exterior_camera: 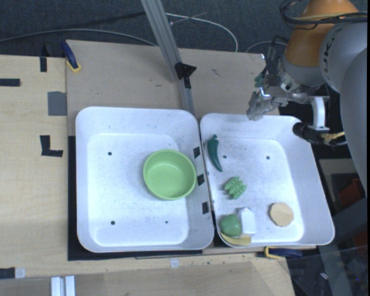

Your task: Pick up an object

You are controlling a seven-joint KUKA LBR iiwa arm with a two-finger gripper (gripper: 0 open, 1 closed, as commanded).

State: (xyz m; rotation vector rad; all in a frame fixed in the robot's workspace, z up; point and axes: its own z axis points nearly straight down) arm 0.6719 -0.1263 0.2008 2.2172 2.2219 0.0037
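The right bin [299,177] holds several small items: a dark green pepper [214,152] near its left wall, a light green ridged piece [235,187] in the middle, a tan round piece [282,214] at the front right, and a green ball [230,225] beside a white block [246,220] on a yellow piece at the front left corner. My gripper [257,110] hangs over the back rim of the right bin, well away from all of these items. Nothing shows between its fingers.
A light green bowl [169,174] sits in the left bin [105,184]. A grey metal pole [165,36] slants down to the gap between the bins at the back. Cables run behind the bench.
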